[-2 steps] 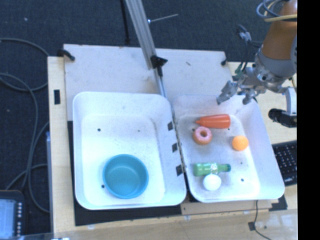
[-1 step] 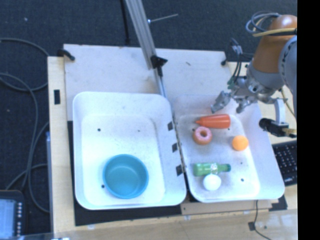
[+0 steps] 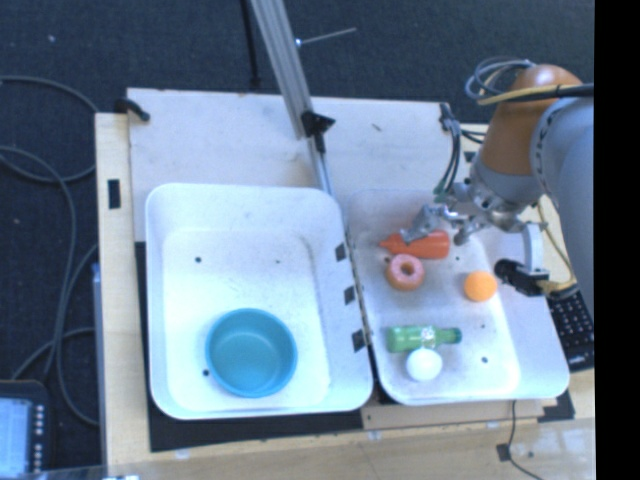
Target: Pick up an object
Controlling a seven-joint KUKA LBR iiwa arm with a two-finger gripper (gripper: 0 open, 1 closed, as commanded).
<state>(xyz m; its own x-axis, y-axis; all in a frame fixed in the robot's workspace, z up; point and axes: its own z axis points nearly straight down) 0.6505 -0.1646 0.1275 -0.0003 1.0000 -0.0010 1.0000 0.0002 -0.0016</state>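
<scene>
My gripper hangs over the far part of the right bin, just above an orange-red carrot-like piece. Its fingers look spread on either side of that piece's upper end, with nothing lifted. A pink ring lies just below the carrot piece. An orange ball rests to the right. Nearer the front lie a green bottle and a white ball.
The left bin holds a blue bowl at its front. A metal pole slants up from the bench behind the bins. A black keyboard sits at the right edge.
</scene>
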